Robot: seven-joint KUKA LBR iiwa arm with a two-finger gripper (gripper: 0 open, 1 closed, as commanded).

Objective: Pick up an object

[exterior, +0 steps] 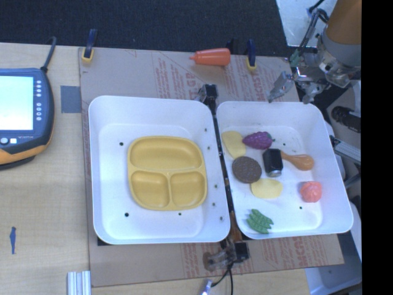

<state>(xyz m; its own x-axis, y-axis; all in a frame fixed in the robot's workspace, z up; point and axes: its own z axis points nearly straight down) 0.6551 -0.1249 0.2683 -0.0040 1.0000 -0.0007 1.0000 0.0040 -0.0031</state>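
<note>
Cardboard-covered bench [153,78], two white bins [104,165]

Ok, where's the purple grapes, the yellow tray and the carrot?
purple grapes [257,140], camera view, middle of the bunch
yellow tray [166,171], camera view, centre divider
carrot [212,57], camera view, middle of its body

Arm [344,17] at upper right, jaws spread.
</note>
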